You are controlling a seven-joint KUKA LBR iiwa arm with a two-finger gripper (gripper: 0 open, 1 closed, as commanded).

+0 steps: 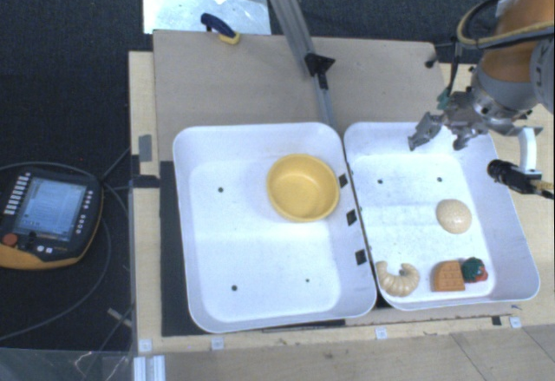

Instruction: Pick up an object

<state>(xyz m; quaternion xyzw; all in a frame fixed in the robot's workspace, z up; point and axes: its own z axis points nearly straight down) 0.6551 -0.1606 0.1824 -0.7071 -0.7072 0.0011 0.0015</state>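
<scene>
My gripper (440, 136) hangs over the far edge of the right bin (392, 164), its two grey fingers spread apart with nothing between them. A pale round bun-like object (453, 216) lies in the right bin's middle right, well in front of the gripper. Along that bin's near edge sit a cream ridged shell-shaped piece (399, 279), an orange square cracker-like piece (447, 276) and a small red and green item (473, 269). A yellow bowl (302, 187) rests upright in the left bin's far right part.
The left bin (225, 266) stands against the right bin, black clips along the seam. A grey pole (290, 10) slants across the brown board behind the bins. A teach pendant (45, 214) lies on the dark floor at left.
</scene>
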